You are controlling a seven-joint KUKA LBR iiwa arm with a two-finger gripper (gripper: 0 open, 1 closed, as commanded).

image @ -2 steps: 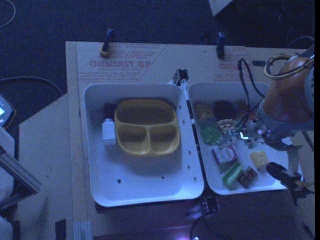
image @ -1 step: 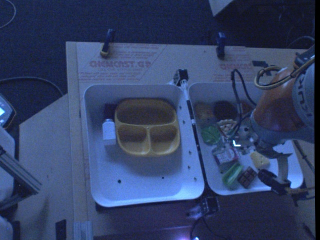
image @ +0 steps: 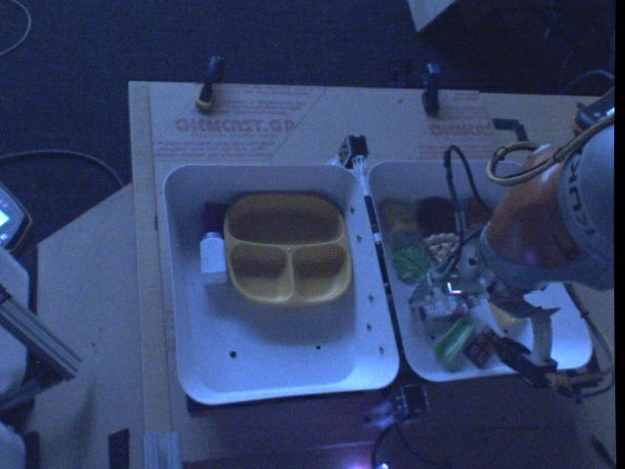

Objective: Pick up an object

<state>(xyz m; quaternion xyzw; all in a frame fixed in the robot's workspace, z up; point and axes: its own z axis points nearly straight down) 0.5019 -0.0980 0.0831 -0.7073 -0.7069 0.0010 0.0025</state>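
On the dim bench, your gripper (image: 451, 286) hangs over the right bin (image: 410, 360) (finger state untellable); nothing visibly picked yet.

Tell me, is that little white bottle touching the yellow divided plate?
Touching, as far as the camera view shows: the white bottle sits against the left rim of the yellow plate, with no gap visible between them.

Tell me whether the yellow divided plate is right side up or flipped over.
Right side up: the yellow divided plate lies flat in the left white bin, its three hollow compartments facing upward.
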